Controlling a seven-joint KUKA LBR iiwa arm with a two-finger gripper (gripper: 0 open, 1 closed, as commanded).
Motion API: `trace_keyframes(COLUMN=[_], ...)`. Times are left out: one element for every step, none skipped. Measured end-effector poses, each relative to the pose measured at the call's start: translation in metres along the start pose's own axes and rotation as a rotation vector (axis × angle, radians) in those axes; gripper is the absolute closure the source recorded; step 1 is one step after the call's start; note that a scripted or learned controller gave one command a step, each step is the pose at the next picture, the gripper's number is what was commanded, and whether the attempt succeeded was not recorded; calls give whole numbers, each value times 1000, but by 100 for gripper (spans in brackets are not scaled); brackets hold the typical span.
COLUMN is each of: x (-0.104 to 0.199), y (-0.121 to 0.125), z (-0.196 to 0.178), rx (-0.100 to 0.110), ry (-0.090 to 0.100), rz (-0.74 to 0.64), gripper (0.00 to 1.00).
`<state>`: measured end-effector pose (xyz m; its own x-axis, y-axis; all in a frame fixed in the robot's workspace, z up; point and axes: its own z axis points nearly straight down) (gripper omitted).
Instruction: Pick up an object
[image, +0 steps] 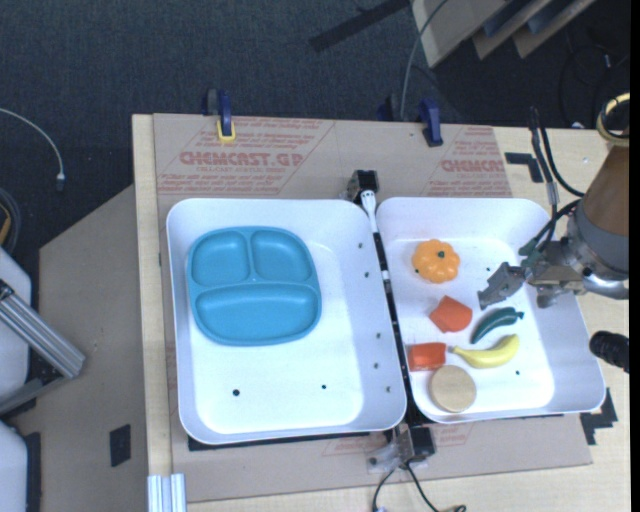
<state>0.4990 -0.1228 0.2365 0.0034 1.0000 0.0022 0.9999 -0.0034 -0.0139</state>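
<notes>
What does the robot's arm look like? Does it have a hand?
The arm comes in from the right. It is grey, round and thick, with an orange-brown band higher up. Black cables curve along beside it. Instead of a hand it has a pincer: a small grey and dark metal piece with two short fingers, much thinner than the arm.

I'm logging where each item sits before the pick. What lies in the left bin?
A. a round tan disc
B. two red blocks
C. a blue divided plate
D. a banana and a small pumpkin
C: the blue divided plate lies alone in the left bin, while the banana, pumpkin, tan disc and red blocks sit in the right bin.
</notes>
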Motion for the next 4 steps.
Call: trace_keyframes(x=[0,0,2,2], y=[3,-6,-11,-11], z=[-6,51,113,152], rx=[-14,-8,-7,-12], ry=[-2,0,0,-1], rz=[-4,-3,-2,-3], gripper=[0,0,0,0])
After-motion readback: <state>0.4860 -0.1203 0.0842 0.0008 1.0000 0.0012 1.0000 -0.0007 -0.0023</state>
